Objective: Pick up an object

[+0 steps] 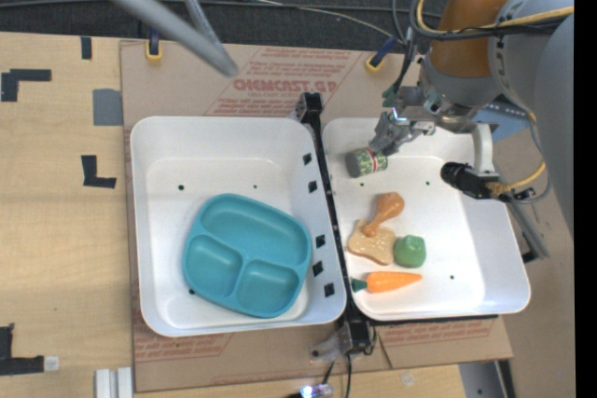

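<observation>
Claw (384,144) angles down-left from the wrist, pinching a small can (368,162).

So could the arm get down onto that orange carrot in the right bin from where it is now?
Probably yes. The orange toy carrot lies uncovered near the right white bin's front, beside the green round toy, with open space above. The end effector is near the small can.

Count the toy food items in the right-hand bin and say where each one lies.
5: a small can at the gripper near the bin's back left, a drumstick mid-bin, a cracker below it, a green piece beside that, a carrot nearest the front.
</observation>
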You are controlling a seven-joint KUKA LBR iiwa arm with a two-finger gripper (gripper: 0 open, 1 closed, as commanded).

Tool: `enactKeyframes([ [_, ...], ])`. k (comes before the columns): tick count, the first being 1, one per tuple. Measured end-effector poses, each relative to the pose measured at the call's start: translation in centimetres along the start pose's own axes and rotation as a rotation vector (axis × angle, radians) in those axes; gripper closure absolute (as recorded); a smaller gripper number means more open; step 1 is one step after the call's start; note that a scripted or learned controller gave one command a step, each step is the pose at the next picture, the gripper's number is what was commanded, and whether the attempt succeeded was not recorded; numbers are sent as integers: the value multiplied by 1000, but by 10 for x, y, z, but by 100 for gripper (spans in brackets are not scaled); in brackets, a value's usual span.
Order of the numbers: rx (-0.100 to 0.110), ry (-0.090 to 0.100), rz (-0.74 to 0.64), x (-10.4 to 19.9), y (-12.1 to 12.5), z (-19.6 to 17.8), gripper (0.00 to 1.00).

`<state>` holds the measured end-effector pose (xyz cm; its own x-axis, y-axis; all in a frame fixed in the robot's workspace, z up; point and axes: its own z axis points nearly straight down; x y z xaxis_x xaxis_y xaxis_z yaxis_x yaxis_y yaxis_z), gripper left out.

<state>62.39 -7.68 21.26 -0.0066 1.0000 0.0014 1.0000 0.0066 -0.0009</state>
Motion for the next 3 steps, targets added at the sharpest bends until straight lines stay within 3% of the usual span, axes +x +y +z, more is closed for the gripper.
enactKeyframes([
  [2, 1, 0, 1, 110, -26, -19, 100],
  [3, 3, -1, 1, 160, -29, -6, 100],
])
